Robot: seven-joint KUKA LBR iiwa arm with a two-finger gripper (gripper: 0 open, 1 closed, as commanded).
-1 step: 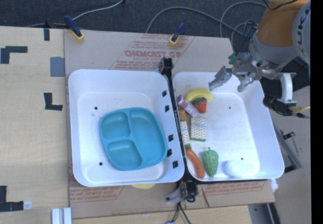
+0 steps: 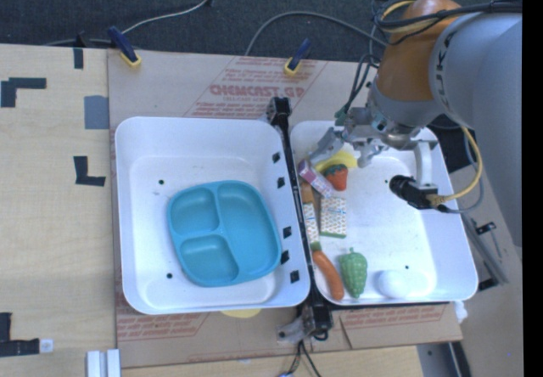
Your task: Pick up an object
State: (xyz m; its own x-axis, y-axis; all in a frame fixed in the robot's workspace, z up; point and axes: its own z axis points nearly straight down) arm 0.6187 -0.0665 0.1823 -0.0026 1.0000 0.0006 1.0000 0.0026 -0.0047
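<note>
My gripper [image 2: 346,152] hangs over the back left part of the right bin [image 2: 424,235], its two fingers spread apart and nothing between them. Just below it lies a small orange and red toy with a yellow piece [image 2: 337,171], beside a pink-ended packet [image 2: 312,180]. Further forward along the bin's left side are a patterned card [image 2: 333,216], an orange carrot [image 2: 327,274], a green bumpy fruit [image 2: 354,272] and a white rounded object [image 2: 394,283].
The left bin [image 2: 144,154] holds a blue divided plate [image 2: 222,231]. A black divider [image 2: 288,188] runs between the bins. Cables [image 2: 416,190] trail from the arm over the right bin's back right. Cardboard lies under both bins.
</note>
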